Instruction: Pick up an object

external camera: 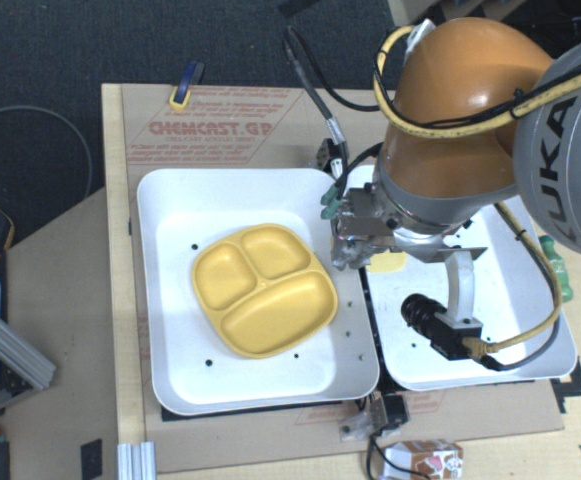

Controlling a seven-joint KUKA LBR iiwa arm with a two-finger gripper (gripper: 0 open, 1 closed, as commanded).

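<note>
— Gripper (355, 251)? Hangs low over the seam between the two bins, under the bulky orange-banded grey wrist (460, 98). Whether open or closed: cannot tell, hidden beneath the arm's own body.

— Anything clamped there?

— Nothing seen between it. Just beside it, a small pale yellow flat piece (387, 262) lying on the floor of the right shallow white plastic bin (530, 353), partly covered by the wrist.

— Count of bins?

— Two, side by side and touching along their inner rims. In the right one, also a black cylindrical part with a yellow cable (440, 330), belonging to the arm's hardware by the look of it.

— And the left?

— Left shallow white plastic bin (170, 208) holds one yellow plastic divided plate with three compartments (263, 289), lying flat near the middle, tilted askew to the bin's sides, well clear of the left rim. One plate, no more.

— Underneath?

— Brown cardboard sheet with red print (220, 123) over the tabletop, one blue-and-yellow clip (184, 86) at its far edge.
</note>
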